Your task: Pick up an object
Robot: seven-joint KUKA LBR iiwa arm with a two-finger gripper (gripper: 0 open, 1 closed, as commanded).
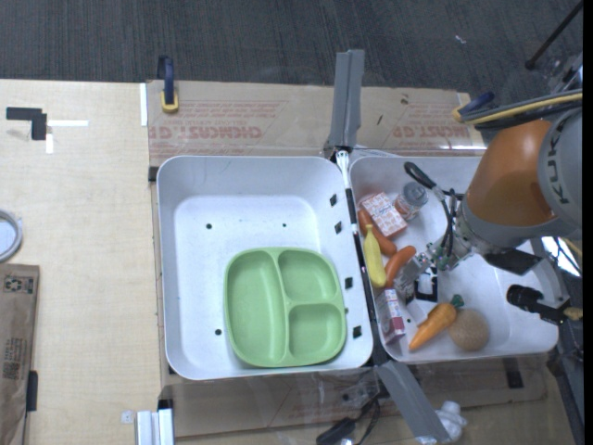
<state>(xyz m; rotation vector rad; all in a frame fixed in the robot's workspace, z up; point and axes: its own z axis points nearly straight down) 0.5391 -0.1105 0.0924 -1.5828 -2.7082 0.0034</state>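
My gripper [424,274] hangs low in the right bin [519,346], near its middle, below the arm's orange band [511,176]. Just left of it lie a small orange carrot piece [398,261] and a yellow banana-like piece [373,258]. A larger carrot with a green top [433,324] and a round brown ball [470,329] rest in front of it. A red-and-white box [383,213] and a small jar [410,199] sit behind it. A thin packet [393,311] lies along the bin's left wall.
The left bin [185,248] holds a green divided plate [283,306]. A black-handled utensil [419,173] lies at the right bin's back. A grey divider post [346,100] rises between the bins at the rear.
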